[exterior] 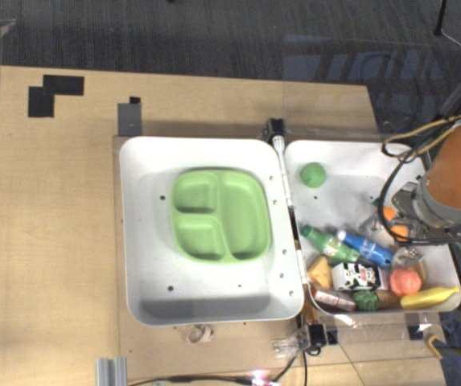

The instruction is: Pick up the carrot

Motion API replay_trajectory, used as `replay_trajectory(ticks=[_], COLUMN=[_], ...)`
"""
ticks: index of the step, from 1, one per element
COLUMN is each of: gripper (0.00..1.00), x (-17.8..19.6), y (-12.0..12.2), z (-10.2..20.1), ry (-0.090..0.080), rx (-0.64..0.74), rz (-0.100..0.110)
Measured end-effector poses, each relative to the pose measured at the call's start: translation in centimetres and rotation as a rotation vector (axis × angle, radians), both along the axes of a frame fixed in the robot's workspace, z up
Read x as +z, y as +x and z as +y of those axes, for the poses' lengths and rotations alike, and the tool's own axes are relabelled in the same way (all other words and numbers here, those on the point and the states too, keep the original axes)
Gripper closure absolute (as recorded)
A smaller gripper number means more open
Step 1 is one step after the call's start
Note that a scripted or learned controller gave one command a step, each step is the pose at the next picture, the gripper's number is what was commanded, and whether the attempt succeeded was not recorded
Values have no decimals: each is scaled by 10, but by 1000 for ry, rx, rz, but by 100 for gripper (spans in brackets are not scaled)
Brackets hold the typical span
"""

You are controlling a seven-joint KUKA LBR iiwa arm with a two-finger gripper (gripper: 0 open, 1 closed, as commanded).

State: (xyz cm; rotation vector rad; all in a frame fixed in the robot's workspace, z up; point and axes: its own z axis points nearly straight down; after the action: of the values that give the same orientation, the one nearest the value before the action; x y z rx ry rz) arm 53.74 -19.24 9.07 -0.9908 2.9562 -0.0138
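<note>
The carrot (pixel 392 218) shows as small orange patches in the right bin (pixel 351 163), near its right side, mostly covered by the arm's end. My gripper (pixel 401 225) hangs directly over it, below the grey wrist and the orange band (pixel 459 167). The gripper body and cables hide how it meets the carrot.
In the right bin, a green bottle (pixel 329 244) and a blue bottle (pixel 368 248) lie just left of the carrot. Along the front are a tan wedge (pixel 320 272), a black-and-white carton (pixel 355 276), a red ball (pixel 405 281) and a banana (pixel 430 297). A green ball (pixel 313 174) sits at the back. The left bin (pixel 146 240) holds a green divided plate (pixel 218 214).
</note>
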Motion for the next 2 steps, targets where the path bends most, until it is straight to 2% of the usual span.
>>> replay_trajectory(ticks=[1, 2], gripper=[0, 0], x=[-2, -2], y=[79, 70], z=[-11, -14], ry=[2, -5], rx=[-85, 228], rz=[11, 11])
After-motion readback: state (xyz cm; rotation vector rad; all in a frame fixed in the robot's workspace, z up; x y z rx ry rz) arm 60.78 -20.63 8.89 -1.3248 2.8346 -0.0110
